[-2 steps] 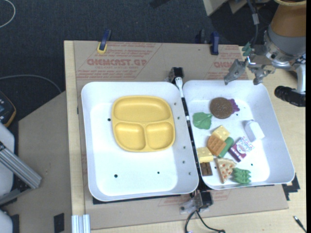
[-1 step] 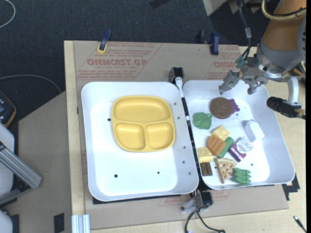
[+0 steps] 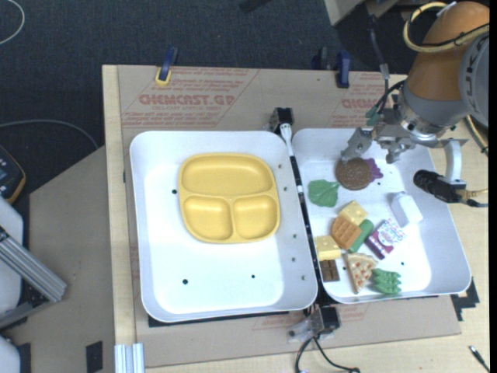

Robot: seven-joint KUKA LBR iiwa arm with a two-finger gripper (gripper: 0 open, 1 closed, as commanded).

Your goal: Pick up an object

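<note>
My gripper hangs over the far end of the right bin. Its two grey fingers stand spread, open, with nothing between them. Just below and in front of them lies a round brown patty, with a small purple piece at its right edge. Nearer the front of that bin are a green leaf, a white block, a yellow cheese wedge, an orange waffle, a purple-and-white packet, a pizza slice and a green broccoli.
A yellow divided tray lies in the left bin. A yellow block and a brown bar sit against the right bin's left wall. The ridge between the bins runs just left of the toys.
</note>
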